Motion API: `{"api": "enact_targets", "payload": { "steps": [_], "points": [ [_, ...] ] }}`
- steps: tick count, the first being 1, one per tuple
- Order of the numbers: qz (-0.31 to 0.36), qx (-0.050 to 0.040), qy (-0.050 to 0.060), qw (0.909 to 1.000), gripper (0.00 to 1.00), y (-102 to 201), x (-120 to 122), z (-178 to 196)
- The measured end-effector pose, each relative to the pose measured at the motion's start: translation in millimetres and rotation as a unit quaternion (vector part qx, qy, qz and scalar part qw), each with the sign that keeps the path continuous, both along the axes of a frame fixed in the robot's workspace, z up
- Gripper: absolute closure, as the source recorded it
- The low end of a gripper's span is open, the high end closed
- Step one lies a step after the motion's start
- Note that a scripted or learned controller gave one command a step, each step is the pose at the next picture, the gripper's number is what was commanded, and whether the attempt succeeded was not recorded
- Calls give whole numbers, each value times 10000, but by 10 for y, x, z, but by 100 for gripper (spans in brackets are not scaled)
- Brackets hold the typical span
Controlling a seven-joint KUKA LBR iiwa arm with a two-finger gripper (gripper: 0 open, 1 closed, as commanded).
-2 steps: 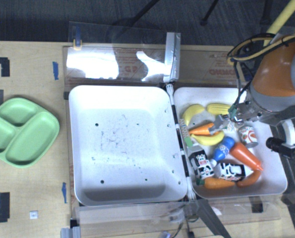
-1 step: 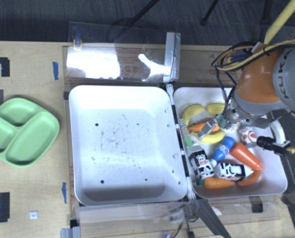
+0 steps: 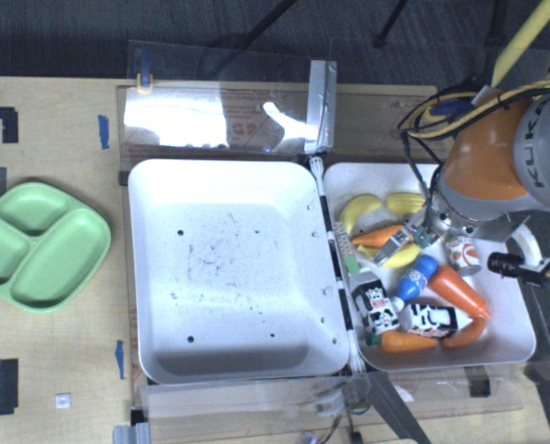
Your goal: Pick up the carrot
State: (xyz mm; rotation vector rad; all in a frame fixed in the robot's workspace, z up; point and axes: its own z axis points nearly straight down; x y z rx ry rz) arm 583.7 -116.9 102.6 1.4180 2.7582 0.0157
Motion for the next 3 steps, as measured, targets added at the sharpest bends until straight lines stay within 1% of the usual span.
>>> {"api": "enact_targets", "payload": {
  "steps": [1,2,3],
  "points": [
    [601,8,29,9982,0,-183,107,-7],
    [1219,71,377,9918,0,-406,613,-65],
    [2095,-5,186,9776,0,-398,324,-150]
  ]
}}
